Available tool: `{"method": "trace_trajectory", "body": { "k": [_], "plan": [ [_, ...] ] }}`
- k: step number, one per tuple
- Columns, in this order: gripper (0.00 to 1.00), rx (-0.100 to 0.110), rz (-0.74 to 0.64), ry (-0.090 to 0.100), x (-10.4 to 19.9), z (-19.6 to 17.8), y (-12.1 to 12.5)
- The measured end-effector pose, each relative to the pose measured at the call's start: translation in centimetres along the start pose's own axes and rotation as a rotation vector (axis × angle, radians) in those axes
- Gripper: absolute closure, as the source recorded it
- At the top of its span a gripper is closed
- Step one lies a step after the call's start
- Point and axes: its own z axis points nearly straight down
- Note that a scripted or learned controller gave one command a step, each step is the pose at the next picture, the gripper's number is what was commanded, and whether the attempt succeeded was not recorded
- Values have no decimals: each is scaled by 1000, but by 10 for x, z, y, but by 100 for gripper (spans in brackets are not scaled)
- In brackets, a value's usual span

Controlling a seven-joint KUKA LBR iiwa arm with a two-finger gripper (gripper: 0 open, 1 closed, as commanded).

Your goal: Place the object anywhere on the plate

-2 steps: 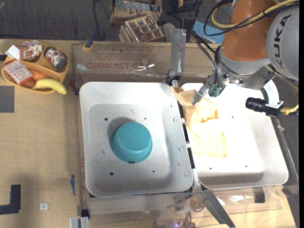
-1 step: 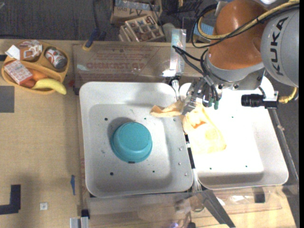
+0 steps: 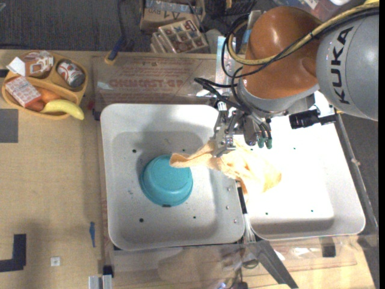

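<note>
Left bin (image 3: 120,161): the round teal plastic plate (image 3: 167,180) sits mid-floor; bare white floor lies all around it, widest toward the far and near left corners.
Centre divider: the crumpled yellow-orange cloth (image 3: 246,167) drapes across both rims, one end over the plate's edge.
Right bin (image 3: 325,185): floor bare right of the cloth.
Overhead: the grey arm's orange band (image 3: 280,53) and tool (image 3: 239,138) crowd the far middle.

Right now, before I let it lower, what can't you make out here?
- Cloth: blurred, so its shape is unclear; the gripper covers its top.
- Grip: whether the fingers actually pinch the cloth is too small to tell.
- Plate: looks like an upturned teal dish; the cloth tip hides part of its rim.
- Arm: cut off by the right edge.
</note>
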Motion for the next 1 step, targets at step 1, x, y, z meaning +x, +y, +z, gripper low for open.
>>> {"method": "trace_trajectory", "body": {
  "k": [1],
  "plan": [
    [100, 0, -7, 1, 26, 13, 42]
  ]
}}
